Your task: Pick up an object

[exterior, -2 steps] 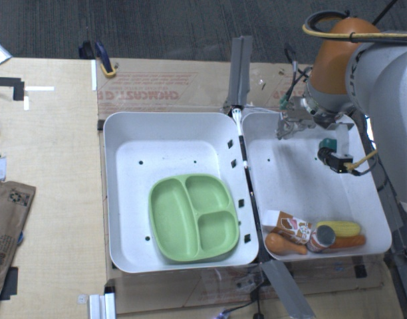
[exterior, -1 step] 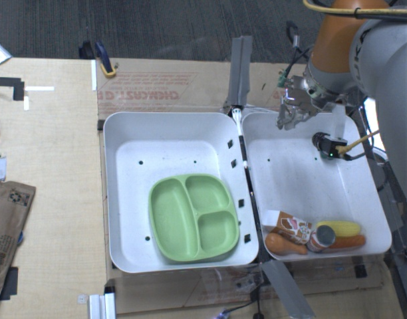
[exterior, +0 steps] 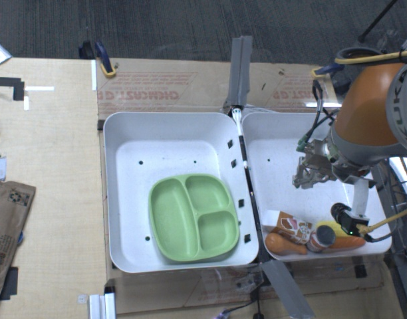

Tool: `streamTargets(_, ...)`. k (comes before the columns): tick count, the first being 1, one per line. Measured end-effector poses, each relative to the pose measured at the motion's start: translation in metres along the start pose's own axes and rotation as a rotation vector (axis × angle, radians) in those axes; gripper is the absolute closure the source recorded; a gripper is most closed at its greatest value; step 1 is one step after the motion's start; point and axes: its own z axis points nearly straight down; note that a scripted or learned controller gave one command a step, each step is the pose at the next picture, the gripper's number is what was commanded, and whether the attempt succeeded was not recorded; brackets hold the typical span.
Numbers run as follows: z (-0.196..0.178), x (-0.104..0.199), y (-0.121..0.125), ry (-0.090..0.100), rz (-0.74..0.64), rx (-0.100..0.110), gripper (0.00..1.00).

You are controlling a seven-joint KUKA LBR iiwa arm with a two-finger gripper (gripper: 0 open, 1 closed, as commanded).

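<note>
My gripper (exterior: 308,176) hangs over the middle of the right bin (exterior: 276,145), its metal fingers pointing down and to the left. Nothing shows between them. Along the right bin's front wall lie an orange carrot-shaped toy (exterior: 286,245), a small packet with a red and white label (exterior: 294,226), and a yellow piece (exterior: 325,233) beside it. These things lie below and slightly right of the gripper, apart from it.
A green divided plate (exterior: 192,216) lies in the left bin (exterior: 124,151). A grey divider post (exterior: 241,72) stands between the bins at the back. Cardboard lies behind the bins, and a brown paper bag (exterior: 7,224) rests at the far left.
</note>
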Motion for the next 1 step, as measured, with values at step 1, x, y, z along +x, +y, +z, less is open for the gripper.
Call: streamTargets(1, -0.0001, 0.0000, 0.0000, 0.000, 0.000, 0.000, 0.00)
